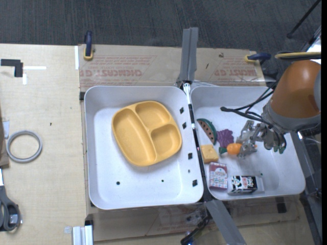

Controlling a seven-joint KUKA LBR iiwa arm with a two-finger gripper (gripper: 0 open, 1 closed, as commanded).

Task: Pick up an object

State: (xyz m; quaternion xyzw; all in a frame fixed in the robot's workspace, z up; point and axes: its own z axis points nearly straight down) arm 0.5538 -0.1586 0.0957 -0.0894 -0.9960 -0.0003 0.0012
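Observation:
In the right bin (286,175) lie several small toys. A watermelon slice (206,129) sits by the left wall with purple grapes (225,136) beside it. Below them are a yellow cheese block (209,153), a small orange fruit (234,148), a red-and-white carton (218,176) and a black-and-white cow carton (242,184). My gripper (248,143) reaches in from the right and hangs low over the bin. Its tip is right beside the orange fruit, on the fruit's right. From this angle, contact with the fruit is unclear.
The left bin (102,188) holds a yellow divided plate (147,132). A grey divider bar (189,55) runs between the bins. On the bench at the left lie a tape ring (22,146) and scissors (7,213). Black cables (245,108) trail from the wrist.

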